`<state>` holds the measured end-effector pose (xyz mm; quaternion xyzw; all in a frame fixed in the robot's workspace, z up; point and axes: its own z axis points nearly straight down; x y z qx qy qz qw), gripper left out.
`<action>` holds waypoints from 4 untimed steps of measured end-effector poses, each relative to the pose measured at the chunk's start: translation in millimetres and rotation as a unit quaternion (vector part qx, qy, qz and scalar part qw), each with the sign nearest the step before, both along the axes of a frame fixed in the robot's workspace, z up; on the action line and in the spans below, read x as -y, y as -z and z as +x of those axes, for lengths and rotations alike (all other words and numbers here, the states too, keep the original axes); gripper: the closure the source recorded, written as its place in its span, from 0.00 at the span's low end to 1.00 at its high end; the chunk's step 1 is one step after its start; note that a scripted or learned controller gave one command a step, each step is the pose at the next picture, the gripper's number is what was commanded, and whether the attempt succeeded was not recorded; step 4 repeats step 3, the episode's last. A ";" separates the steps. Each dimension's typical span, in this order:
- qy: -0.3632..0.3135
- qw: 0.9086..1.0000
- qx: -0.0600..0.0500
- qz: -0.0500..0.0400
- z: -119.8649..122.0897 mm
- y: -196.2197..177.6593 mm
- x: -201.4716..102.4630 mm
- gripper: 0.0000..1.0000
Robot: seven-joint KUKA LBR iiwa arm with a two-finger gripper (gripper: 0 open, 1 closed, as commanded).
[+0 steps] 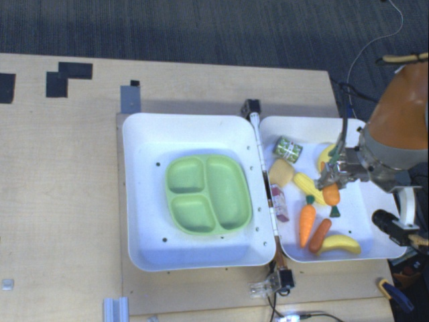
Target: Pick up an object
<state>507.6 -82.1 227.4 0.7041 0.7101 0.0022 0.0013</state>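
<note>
Hovering low in the right bin (375, 250), gripper (333, 177) aperture impossible to tell, above small orange toy (331, 195): probably light, hard, slippery; best pinched across the middle.

A rounded orange band (402, 106) is shown above a grey wrist collar (395, 156). The hand (333, 170) is built of small grey and silver metal parts. A thin dark cable (344, 119) is seen running down beside the wrist.
</note>
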 end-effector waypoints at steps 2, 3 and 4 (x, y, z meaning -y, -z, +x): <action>-0.004 1.000 0.003 0.000 2.6 -21.2 -1.3 1.00; 0.002 1.000 -0.001 0.000 -20.1 -54.3 -83.0 1.00; 0.002 1.000 -0.001 0.000 -20.1 -54.3 -83.0 1.00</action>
